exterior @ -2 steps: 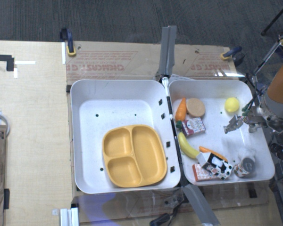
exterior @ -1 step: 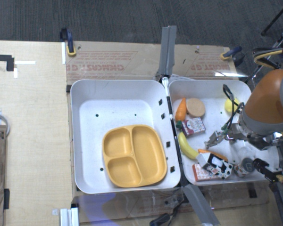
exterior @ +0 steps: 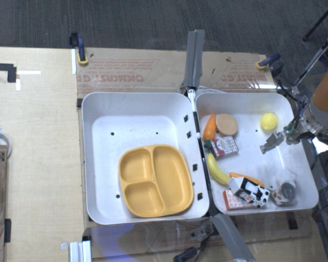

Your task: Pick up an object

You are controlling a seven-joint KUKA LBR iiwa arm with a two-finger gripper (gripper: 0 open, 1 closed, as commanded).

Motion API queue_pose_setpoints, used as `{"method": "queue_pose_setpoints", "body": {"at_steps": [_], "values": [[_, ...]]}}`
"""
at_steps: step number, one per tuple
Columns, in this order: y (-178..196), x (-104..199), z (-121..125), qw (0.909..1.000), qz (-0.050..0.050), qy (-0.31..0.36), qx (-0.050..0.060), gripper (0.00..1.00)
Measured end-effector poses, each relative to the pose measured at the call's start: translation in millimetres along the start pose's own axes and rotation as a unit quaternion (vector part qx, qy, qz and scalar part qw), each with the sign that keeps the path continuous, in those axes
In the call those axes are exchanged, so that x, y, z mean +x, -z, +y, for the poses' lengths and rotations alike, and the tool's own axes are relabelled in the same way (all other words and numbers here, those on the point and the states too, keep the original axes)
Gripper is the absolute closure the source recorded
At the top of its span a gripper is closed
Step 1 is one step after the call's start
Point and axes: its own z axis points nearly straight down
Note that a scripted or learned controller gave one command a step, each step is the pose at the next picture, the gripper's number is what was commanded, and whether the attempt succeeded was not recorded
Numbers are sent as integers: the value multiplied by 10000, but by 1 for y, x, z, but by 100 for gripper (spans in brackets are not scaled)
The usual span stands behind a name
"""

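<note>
The right bin (exterior: 300, 154) holds several objects. An orange carrot (exterior: 209, 126) and a round brown bun (exterior: 227, 124) lie at its far left, with a yellow lemon (exterior: 269, 121) at the far right. A small red carton (exterior: 224, 146) and a banana (exterior: 217, 170) lie along the left wall. At the near edge are a black-and-white cow toy (exterior: 252, 190), an orange-red box (exterior: 234, 200) and a clear cup (exterior: 286, 190). My gripper (exterior: 272, 142) hangs over the bin's bare floor just below the lemon, with no object seen in it.
The left bin (exterior: 98, 146) holds a yellow divided plate (exterior: 156, 179). A grey divider post (exterior: 194, 56) rises between the bins at the back. The arm enters over the right bin's right wall. Bare floor lies in the right bin's middle.
</note>
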Motion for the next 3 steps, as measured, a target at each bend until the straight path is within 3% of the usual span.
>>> {"method": "queue_pose_setpoints", "body": {"at_steps": [1,2,3], "values": [[-3,-28,43,9999,-2,168,-3,0],[-63,-36,106,9990,69,451,28,0],[-51,-40,108,9990,3,455,-11,100]]}}
